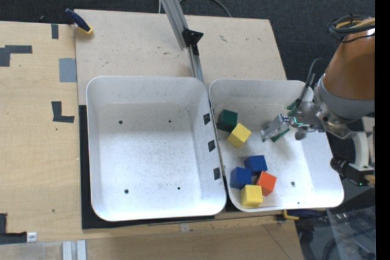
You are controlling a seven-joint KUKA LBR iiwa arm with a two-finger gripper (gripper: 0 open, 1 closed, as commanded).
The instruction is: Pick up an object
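The right bin (317, 192) holds several small blocks. A dark green block (227, 119) and a yellow block (239, 134) lie near its left wall. Lower down, two blue blocks (255, 164) (240, 177), an orange block (266, 181) and a second yellow block (251, 195) sit bunched together. My gripper (274, 130) hangs over the middle of this bin, right of the upper yellow block and above the cluster. Nothing is visible between its fingers.
The left bin (97, 131) stands beside the right one. A metal rail (170, 0) slants from the top down to the bins' shared edge. A blue and yellow clamp (79, 21) lies on the bench at the far left.
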